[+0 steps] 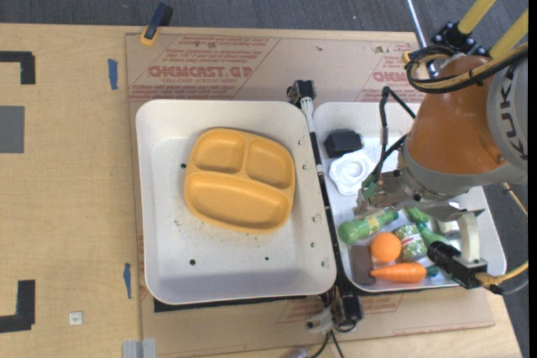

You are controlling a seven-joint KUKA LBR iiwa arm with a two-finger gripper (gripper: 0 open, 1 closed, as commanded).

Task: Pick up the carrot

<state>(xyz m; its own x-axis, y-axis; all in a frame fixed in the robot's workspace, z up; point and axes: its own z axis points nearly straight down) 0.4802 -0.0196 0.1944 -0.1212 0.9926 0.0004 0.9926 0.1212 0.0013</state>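
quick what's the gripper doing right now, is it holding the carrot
Gripper: over the right bin, open or shut cannot be told. The carrot lies in the bin, not held.

Light wooden bench carrying a cardboard sheet and two white bins.

A flat brown cardboard sheet with red printing lies on the bench, and the two shallow white plastic bins rest side by side on it: the larger left bin and the right bin, their inner rims just beside each other. Black tape marks sit along the bench's left part, with a grey square patch between them. Short strips of blue tape lie at the cardboard's left edge. A small yellow and black clamp sits at the bench's far edge, near the cardboard's corner.
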